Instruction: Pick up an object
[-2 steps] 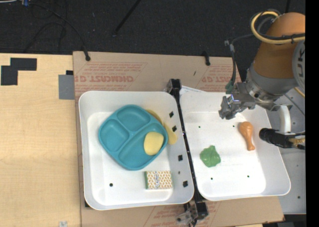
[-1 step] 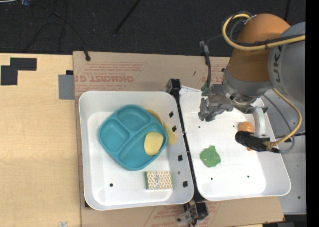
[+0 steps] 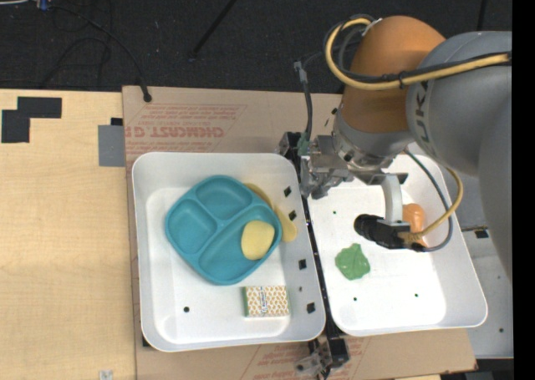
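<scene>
Far left: pale wooden bench top [image 3: 58,245], flat and matte, with two black angular marks and one grey square patch near its far edge.

Under both bins: one sheet of brown cardboard [image 3: 209,115], matte, with red lettering along its far strip.

Left bin [image 3: 155,320]: one, white, shallow, glossy plastic, with rounded corners. Four items inside:
- One teal divided plate [image 3: 209,220], smooth plastic, rounded-square in shape, three compartments, lying flat and turned at an angle near the bin's middle.
- One yellow rounded lump [image 3: 258,239], smooth, egg-like, resting in the plate's right compartment.
- One yellow curved piece [image 3: 287,224], partly hidden, showing past the plate's right rim and touching it.
- One small rectangular block [image 3: 266,301], pale yellow-green with a white patterned face, flat on the bin floor, near side, just beside the plate.

Right bin [image 3: 435,303]: one, same white plastic, touching the left bin along their shared edge. Two loose items inside:
- One green lump [image 3: 354,262], crumpled, irregular and soft-looking, left of the bin's middle.
- One orange piece [image 3: 413,217], smooth and rounded, partly hidden, to the right of and farther back than the green lump.

Gripper [image 3: 322,174]: one, grey metal, over the far left corner of the right bin, close to the shared edge and apart from the green lump and the orange piece. Open or closed: cannot tell. Above it, a glossy orange band, then smooth grey arm casing entering from the right.
</scene>
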Tool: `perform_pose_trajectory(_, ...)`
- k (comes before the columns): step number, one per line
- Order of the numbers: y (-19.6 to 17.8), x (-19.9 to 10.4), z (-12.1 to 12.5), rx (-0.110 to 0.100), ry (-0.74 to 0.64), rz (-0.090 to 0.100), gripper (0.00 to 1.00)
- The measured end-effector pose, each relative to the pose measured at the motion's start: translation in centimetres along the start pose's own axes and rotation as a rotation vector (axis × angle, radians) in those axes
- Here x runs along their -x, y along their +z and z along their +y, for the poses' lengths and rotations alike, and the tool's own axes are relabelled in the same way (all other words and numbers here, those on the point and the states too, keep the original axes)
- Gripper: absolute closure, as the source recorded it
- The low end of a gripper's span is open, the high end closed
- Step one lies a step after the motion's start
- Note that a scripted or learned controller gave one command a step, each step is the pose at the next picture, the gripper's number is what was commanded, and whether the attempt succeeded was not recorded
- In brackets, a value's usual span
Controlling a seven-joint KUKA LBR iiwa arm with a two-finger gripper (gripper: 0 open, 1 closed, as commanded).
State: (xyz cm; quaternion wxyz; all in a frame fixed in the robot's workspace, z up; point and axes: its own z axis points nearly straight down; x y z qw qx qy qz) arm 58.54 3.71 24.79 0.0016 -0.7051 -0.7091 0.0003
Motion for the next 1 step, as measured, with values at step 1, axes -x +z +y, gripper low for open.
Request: perform_pose_trajectory(1,1.77,-5.49,0.58,-0.002,0.001,-0.001,1.0)
